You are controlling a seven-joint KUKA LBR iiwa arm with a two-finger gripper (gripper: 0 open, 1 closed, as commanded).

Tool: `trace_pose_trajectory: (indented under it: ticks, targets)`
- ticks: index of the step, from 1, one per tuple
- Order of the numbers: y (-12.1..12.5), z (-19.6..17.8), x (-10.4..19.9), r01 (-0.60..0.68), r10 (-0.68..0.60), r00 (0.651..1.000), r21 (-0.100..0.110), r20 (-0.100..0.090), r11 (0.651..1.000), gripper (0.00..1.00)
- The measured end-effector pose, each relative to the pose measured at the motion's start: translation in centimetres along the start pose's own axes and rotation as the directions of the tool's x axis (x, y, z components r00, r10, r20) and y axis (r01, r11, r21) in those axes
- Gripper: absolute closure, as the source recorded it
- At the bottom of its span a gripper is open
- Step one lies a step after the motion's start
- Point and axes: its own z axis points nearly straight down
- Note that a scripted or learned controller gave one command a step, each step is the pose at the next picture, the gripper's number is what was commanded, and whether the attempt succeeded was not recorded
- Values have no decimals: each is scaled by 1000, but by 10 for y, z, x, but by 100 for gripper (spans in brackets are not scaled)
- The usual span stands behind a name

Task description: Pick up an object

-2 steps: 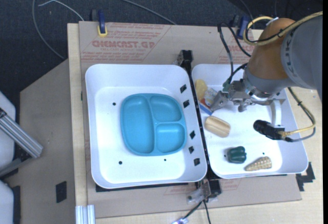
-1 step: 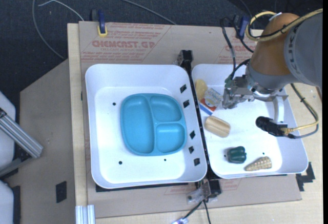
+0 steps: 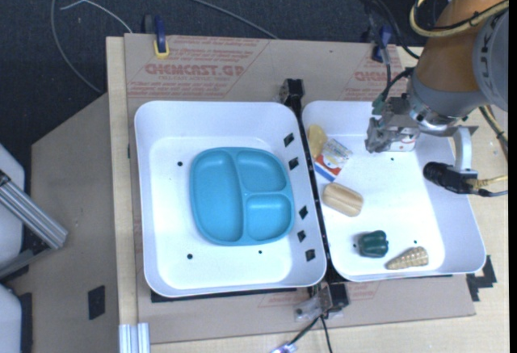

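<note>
Pincer (image 3: 391, 137): low over right bin (image 3: 452, 222), upper part; finger state cannot be told, tips blurred against the white floor. Arm (image 3: 452, 44): entering from right, bent down, partly cut off at frame edge. Right bin contents: yellow piece (image 3: 316, 137) half hidden at divider, packet (image 3: 331, 157), tan block (image 3: 342, 199), green pepper (image 3: 372, 243), cone shell (image 3: 406, 258). Left bin (image 3: 153, 182): blue divided tray (image 3: 241, 195).

Open white floor across the middle and right of the shallow white right-hand bin (image 3: 452, 218); crowded along its left wall by a yellow piece (image 3: 316, 137), a crinkled white wrapper (image 3: 333, 154) and a tan bread-like block (image 3: 342, 199); blocked at the near edge by a dark green pepper-shaped toy (image 3: 372, 243) and a ridged tan cone (image 3: 406, 259); filled at the centre of the left-hand white bin (image 3: 153, 182) by a blue divided plastic tray (image 3: 241, 195).
</note>
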Motion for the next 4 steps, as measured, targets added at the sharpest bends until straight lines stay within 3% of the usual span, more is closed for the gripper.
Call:
trace_pose_trajectory:
  ticks: [1,3,4]
  targets:
    - [1,-36,0,0,0,1000,2,-1,1000,100]
    - [27,-54,104,4,-4,1000,3,-2,1000,100]
    - [56,-51,152,4,-4,1000,1,-2,1000,100]
